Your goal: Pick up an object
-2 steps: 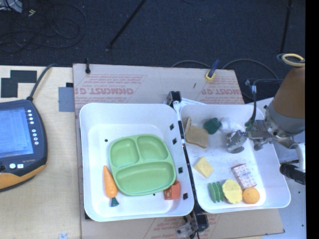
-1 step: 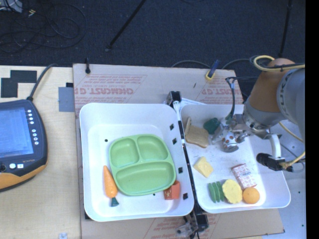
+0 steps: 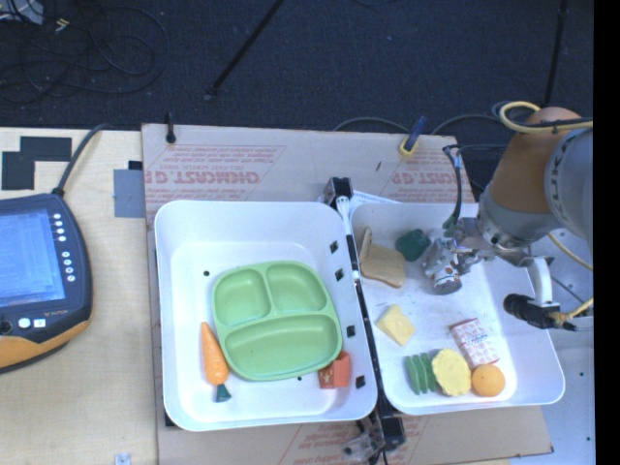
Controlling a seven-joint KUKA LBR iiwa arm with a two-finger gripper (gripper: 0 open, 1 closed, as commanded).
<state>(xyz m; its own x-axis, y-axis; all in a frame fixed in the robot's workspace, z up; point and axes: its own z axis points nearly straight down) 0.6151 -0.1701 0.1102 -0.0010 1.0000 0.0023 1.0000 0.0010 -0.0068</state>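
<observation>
Left bin (image 3: 184, 260) holds green tray (image 3: 276, 320); pincer (image 3: 445, 275) grip seemingly unreadable, over right bin (image 3: 528, 381).

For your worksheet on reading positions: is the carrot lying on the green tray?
No, the carrot lies on the floor of the left bin, beside the green tray's left edge.

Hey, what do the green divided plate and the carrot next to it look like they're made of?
The green divided plate looks like moulded plastic: one even pale green, smooth rounded ridges between compartments, a soft sheen. The carrot is likely plastic toy food too, going by its flat uniform orange and tidy green tip, though rubber or foam can't be ruled out.
</observation>
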